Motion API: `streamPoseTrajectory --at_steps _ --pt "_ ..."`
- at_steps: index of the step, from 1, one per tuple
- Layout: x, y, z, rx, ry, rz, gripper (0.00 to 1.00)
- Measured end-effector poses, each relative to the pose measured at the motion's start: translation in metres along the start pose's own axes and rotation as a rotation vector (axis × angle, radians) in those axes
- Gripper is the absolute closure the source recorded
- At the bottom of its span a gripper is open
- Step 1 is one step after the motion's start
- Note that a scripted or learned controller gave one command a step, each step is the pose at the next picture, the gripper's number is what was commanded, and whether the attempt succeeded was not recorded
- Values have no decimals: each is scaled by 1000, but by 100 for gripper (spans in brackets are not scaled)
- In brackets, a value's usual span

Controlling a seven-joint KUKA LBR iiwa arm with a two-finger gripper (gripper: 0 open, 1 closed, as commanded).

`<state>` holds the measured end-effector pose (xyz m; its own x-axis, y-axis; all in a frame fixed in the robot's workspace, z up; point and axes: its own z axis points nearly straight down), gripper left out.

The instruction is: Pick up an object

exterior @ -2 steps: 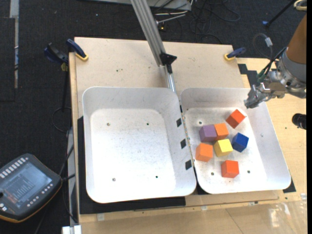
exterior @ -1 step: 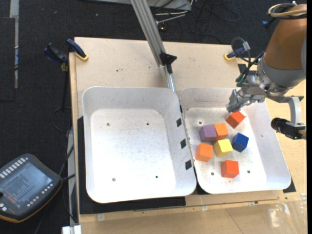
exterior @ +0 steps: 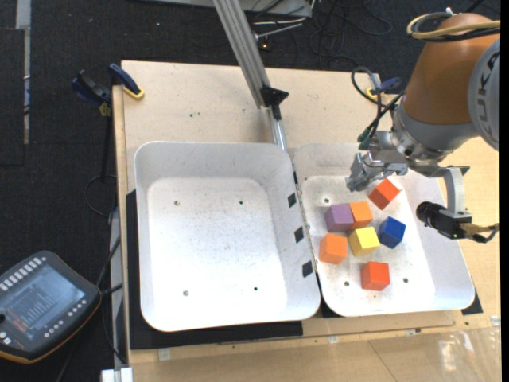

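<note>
At the far left we saw a teach pendant on the dark floor. The left bin lay beside the right bin, which held the blocks: an orange cube, a purple cube, an orange block, a yellow cube, a red-orange cube, a blue cube. The gripper hung over the bin's upper part, just beside another red-orange cube; we could not tell its state.

one fixed camera above the bench, looking down aslant on both bins.
</note>
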<state>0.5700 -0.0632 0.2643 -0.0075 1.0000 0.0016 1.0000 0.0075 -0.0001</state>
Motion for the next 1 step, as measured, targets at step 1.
streamPoseTrajectory --at_steps 1 --pt "51 -5 -3 0 0 -1 100"
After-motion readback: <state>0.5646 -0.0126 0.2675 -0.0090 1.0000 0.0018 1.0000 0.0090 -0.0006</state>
